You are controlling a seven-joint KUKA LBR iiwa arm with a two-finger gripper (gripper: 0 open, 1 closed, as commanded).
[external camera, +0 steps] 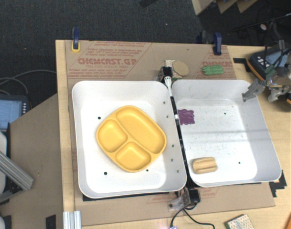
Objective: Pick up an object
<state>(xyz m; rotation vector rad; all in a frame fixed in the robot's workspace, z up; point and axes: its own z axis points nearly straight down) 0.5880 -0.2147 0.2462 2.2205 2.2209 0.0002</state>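
Observation:
A yellow divided plate [131, 137] lies in the middle of the left bin [83, 104]. In the right bin [250, 137] a small purple flat piece [186, 116] lies near the left wall. A tan bread-like roll [204, 165] rests near that bin's front edge. My gripper [269, 87] hangs at the right bin's far right corner, above its rim and well away from both objects. Nothing is seen held in it.
A green object [213, 70] and a round tan disc [182, 69] lie on the cardboard behind the bins. Blue clamps [216, 43] hold the board's far edge. Cables and equipment [271, 58] crowd the far right.

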